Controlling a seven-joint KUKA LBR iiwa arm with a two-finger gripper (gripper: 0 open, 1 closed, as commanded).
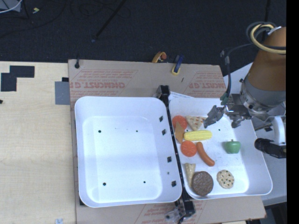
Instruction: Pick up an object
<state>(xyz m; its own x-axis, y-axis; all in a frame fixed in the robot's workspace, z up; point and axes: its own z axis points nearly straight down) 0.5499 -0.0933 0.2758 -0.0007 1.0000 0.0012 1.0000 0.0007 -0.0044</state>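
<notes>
The right bin (261, 171) holds several toy foods: a yellow corn cob (197, 135), a red tomato (188, 148), an orange carrot (205, 154), a green pepper (231, 146), a brown patty (202, 183), a chip cookie (225, 178), a pizza wedge (195, 122) and a red-orange piece (179, 123). My gripper (225, 118) hangs over the bin's upper middle, above and right of the corn, up-left of the pepper. Its fingers (214, 115) stand spread and open with nothing between them.
The left bin (81, 125) lies beside the right one, with a black divider (172, 143) between them. Both rest on a cardboard sheet (117, 80). Orange and blue clamps (168, 62) sit at the cardboard's far edge. The arm's body (266, 78) stands over the right bin's right side.
</notes>
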